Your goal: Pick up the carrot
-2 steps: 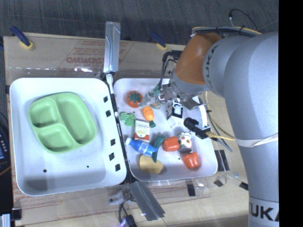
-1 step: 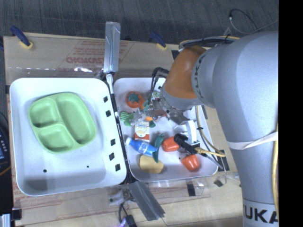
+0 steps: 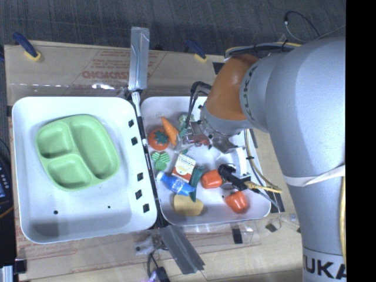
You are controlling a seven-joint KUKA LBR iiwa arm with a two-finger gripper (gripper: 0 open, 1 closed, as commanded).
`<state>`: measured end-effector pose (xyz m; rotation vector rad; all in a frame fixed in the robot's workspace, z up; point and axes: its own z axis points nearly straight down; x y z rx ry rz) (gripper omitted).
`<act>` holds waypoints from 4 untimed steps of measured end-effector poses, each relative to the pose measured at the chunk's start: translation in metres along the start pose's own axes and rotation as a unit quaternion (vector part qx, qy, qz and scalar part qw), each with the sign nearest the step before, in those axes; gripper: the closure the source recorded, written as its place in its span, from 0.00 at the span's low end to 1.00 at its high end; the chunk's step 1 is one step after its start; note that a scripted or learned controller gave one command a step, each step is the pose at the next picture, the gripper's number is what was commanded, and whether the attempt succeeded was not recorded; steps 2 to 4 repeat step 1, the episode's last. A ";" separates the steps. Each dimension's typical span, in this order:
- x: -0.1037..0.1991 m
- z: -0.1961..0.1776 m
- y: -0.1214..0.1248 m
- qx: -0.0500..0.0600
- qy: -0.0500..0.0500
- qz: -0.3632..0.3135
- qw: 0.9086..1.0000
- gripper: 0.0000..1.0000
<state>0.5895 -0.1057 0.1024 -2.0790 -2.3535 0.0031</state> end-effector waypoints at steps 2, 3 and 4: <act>0.016 -0.116 0.016 -0.002 0.000 -0.055 0.998 1.00; 0.016 -0.116 0.016 -0.002 0.000 -0.055 0.998 1.00; 0.016 -0.116 0.016 -0.002 0.000 -0.055 0.998 1.00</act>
